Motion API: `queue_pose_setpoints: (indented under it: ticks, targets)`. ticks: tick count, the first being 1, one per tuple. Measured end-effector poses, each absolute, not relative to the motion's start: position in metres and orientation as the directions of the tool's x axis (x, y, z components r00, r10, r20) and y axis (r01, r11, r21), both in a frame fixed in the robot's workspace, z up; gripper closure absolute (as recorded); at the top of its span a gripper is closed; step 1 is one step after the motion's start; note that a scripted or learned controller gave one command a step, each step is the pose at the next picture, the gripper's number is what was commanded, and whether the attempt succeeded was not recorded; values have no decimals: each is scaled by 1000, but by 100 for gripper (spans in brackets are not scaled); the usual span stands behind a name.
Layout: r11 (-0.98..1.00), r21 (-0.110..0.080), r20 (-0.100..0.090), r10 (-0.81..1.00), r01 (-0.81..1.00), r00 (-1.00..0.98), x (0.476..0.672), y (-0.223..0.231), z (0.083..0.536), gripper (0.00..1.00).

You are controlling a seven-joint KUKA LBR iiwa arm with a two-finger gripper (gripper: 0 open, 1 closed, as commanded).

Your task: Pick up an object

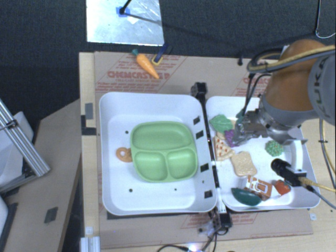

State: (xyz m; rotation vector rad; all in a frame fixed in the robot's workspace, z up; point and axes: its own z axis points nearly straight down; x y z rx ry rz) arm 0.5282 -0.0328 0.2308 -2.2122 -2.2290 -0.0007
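Dark carpet floor (42,46) is running around the rig. Tan bench (58,156) is carrying a printed cardboard sheet (173,70). Shiny metal plate (126,14) is lying on the floor behind it, catching glare. Aluminium rails (18,140) are poking in at left.

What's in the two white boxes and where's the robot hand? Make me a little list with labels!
left bin: green divided plate, pretzel
right bin: green leafy toy, purple grapes, waffle, cracker, broccoli, dark green piece
outside the bins: carrot on the cardboard behind them
gripper: low over the right bin, near the grapes
holding anything: cannot tell
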Motion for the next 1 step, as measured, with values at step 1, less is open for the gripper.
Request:
queue_pose_setpoints:
  ticks: [1]
  targets:
    - [7, 2, 0, 1000, 1000, -7, 536, -23, 230, 100]
